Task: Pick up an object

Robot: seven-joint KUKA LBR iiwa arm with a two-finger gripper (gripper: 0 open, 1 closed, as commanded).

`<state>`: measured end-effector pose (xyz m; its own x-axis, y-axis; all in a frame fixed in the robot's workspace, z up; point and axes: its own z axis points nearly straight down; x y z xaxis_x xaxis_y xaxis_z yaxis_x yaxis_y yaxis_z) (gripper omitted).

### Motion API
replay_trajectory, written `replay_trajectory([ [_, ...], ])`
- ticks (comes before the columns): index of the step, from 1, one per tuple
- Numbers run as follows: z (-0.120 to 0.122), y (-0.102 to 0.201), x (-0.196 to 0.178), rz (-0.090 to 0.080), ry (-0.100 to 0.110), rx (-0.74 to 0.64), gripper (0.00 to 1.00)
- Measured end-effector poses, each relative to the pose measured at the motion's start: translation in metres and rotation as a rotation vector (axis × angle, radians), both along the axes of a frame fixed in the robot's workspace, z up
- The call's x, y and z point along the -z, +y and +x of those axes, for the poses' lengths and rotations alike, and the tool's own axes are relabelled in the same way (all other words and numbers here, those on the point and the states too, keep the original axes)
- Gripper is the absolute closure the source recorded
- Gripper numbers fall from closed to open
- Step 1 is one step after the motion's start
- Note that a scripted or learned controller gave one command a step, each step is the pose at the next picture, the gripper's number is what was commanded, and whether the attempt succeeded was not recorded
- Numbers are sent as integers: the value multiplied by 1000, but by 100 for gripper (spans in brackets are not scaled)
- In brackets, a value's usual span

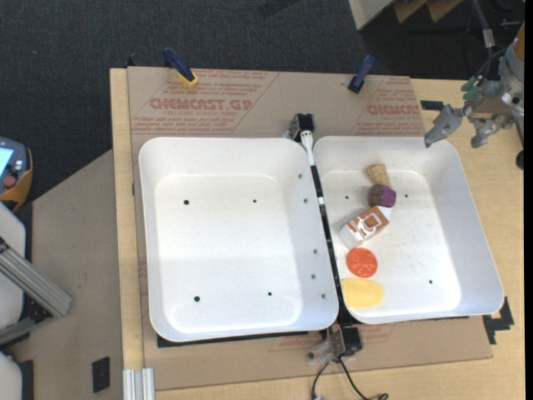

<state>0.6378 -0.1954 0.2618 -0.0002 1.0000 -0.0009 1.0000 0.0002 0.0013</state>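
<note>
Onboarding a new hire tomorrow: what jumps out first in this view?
A tight line of small objects along the right bin's left side: a tan piece, a purple ball, an orange-and-white block, a red disc and a yellow piece. The tool hangs at that bin's far right corner, with nothing between its open fingers.

This is a robotics lab or test workshop. The flat brown cardboard-covered surface [208,98] carries red printed lettering and is pinned down by two blue spring clamps [179,65] along its far edge. Two shallow white plastic bins [158,165] sit side by side on it, joined by a black clip [301,125]. Dark grey carpet [83,23] covers the floor around it, a black cable [333,377] trails off the near edge, and a silver aluminium frame rail [33,277] stands at left.
</note>
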Motion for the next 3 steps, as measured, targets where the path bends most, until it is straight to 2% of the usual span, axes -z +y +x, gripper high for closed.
replay_trajectory([
  [1,27,-21,160,3,11,0,0],
  [2,30,-21,138,-2,-3,-2,100],
  [3,30,-29,95,-3,-6,0,100],
])
